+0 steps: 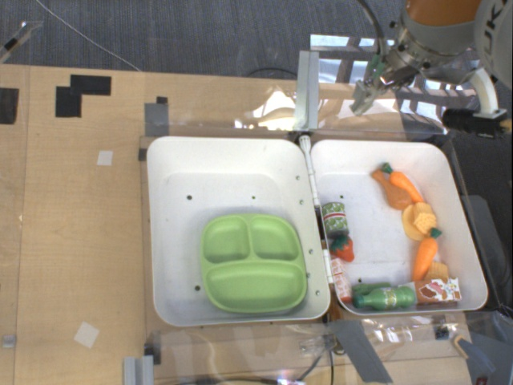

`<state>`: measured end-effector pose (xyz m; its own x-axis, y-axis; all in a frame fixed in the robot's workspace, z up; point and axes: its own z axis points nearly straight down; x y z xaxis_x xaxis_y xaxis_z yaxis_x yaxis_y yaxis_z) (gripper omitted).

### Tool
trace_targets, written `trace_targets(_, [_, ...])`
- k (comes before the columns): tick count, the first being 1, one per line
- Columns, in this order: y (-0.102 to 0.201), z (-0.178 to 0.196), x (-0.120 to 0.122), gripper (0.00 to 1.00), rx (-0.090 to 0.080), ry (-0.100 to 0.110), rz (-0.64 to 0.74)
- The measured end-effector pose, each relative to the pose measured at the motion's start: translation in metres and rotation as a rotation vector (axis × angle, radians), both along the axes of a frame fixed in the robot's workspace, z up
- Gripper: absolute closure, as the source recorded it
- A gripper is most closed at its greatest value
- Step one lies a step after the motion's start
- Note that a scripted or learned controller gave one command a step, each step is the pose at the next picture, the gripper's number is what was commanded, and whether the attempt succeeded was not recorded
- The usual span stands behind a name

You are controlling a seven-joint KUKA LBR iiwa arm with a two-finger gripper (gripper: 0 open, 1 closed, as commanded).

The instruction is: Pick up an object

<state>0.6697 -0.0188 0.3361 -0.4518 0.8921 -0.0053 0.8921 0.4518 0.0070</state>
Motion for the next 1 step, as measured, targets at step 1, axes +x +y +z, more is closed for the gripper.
trace_targets(1, [0.0297, -0.0886, -0.0588, 1.00, 0.002, 0.012, -0.003])
